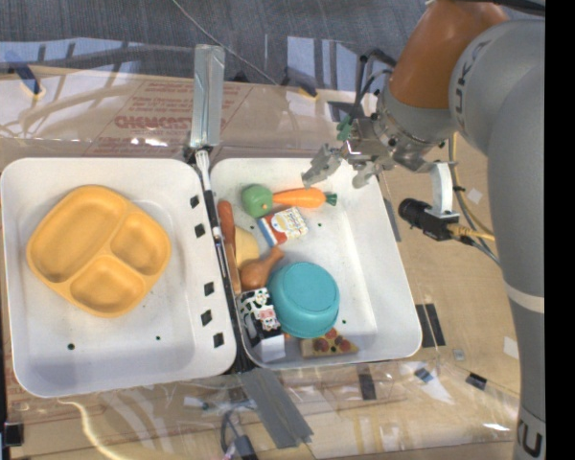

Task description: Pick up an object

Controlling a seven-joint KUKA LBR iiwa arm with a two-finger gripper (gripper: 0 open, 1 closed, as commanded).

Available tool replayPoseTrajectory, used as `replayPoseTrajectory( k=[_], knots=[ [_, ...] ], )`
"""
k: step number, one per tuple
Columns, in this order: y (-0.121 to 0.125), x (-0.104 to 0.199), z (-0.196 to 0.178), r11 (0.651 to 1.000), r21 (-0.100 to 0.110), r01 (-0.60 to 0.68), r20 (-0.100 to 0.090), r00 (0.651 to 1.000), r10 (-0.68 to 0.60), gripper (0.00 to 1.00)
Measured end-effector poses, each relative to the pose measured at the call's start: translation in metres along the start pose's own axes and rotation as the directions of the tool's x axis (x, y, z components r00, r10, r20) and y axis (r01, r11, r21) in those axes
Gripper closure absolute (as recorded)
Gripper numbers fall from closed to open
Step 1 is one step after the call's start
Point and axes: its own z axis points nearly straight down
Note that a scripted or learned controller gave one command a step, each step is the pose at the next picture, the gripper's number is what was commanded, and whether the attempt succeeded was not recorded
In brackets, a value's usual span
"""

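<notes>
Orange plastic carrot (pixel 300 197) sits near the gripper (pixel 341 166), fingers spread, empty; it'd probably roll off a pinch.

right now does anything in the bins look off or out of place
Nothing looks damaged or spilled. The right bin is crowded: the teal bowl sits upside down on the pile of toy food, beside the carrot. The yellow divided plate lies alone in the left bin.

Grey arm (pixel 503 94) — orange band, black cables — metal claw (pixel 340 168).
</notes>
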Motion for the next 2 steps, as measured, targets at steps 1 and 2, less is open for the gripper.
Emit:
replayPoseTrajectory(
  k=[1,2],
  knots=[
    [0.001,0.014,0.149,0.978,-0.011,-0.21,-0.001,0.978,0.21,0.0],
    [0.003,0.014,0.137,0.979,-0.014,-0.206,-0.001,0.979,0.206,1.0]
  ],
)
